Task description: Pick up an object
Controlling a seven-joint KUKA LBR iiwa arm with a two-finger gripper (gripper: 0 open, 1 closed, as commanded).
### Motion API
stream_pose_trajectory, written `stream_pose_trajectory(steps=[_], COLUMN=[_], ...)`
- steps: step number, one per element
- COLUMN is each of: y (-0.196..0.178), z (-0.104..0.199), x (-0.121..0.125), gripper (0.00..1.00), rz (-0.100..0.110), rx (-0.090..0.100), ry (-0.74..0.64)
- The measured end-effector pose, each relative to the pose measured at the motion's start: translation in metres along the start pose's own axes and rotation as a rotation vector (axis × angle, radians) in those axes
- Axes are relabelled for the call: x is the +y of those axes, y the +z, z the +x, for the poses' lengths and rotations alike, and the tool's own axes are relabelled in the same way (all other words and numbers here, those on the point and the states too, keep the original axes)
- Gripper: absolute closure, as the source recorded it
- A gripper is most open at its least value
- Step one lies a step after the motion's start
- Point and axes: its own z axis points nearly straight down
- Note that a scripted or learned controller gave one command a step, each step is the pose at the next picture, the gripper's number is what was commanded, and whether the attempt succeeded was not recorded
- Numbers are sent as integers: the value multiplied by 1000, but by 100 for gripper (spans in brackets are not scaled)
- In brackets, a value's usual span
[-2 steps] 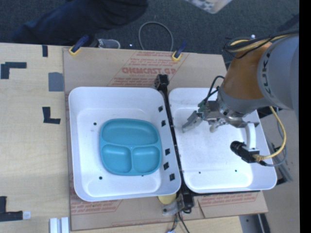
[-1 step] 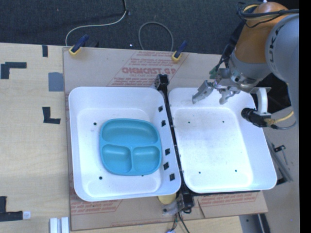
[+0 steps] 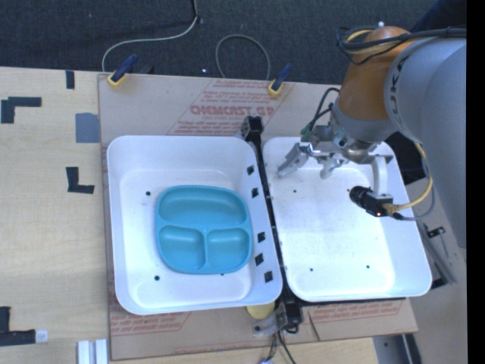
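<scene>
From the overhead camera, you're looking at the reach stage: nothing is picked up yet. The arm [image 3: 402, 74] comes in from the right and hangs over the far part of the right bin [image 3: 394, 279], and the gripper [image 3: 309, 163] sits just above that bin's far-left area. Its fingers [image 3: 289, 161] are spread apart with nothing between them, just white bin floor showing below.

Now check the bins. The left bin [image 3: 129, 203] holds the one thing worth going for: a blue plate [image 3: 203, 228] with three compartments, lying flat near the middle of the bin floor. The right bin, under the gripper, has only small dark specks on its floor and no object I can make out. A black divider [image 3: 261, 203] runs between the two bins, which stand side by side on the desk [image 3: 45, 226].

So here's my read: the plate is well apart from the gripper, across the divider. The next move likely calls for you to carry the gripper left over the divider, then drop onto the plate's rim or one of its ridges, because a flat, wide plate gives open fingers little to close on. Expect a slip if the fingers land on the flat face.
</scene>
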Motion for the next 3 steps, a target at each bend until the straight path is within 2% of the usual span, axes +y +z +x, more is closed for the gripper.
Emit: stream_pose_trajectory(steps=[1, 2, 3], y=[97, 96, 85], z=[-38, -40, -39], x=[24, 55, 55], gripper=[0, 0, 100], rz=[-1, -6, -7], rx=[-4, -1, -2], ry=[4, 0, -1])
